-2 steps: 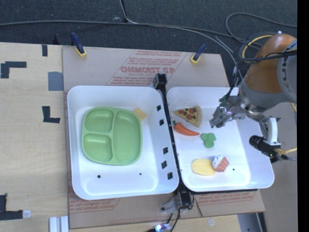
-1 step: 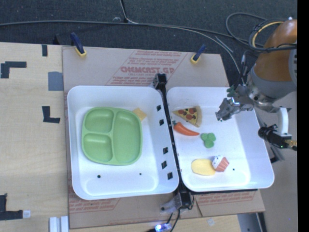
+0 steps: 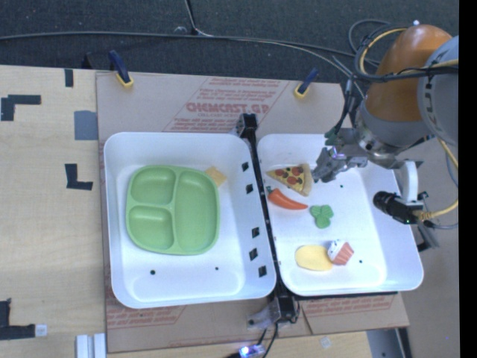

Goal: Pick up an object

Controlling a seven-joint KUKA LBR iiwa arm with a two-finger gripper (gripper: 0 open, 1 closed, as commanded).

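Hovering: my gripper [image 3: 326, 168] over right bin [image 3: 373, 274], beside pizza slice [image 3: 291, 177]; grip state unclear.
Right bin: pizza slice, carrot [image 3: 287, 199], broccoli [image 3: 322, 215], lemon [image 3: 313, 258], cupcake [image 3: 341, 252].
Left bin [image 3: 179, 282]: green divided plate [image 3: 173, 209].

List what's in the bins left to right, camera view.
green divided plate → small yellow piece → orange carrot → green toy → end effector

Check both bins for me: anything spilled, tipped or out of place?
Nothing spilled or damaged. One small oddity: a yellow piece sits in the left bin against the green tray's upper right corner, outside its compartments.
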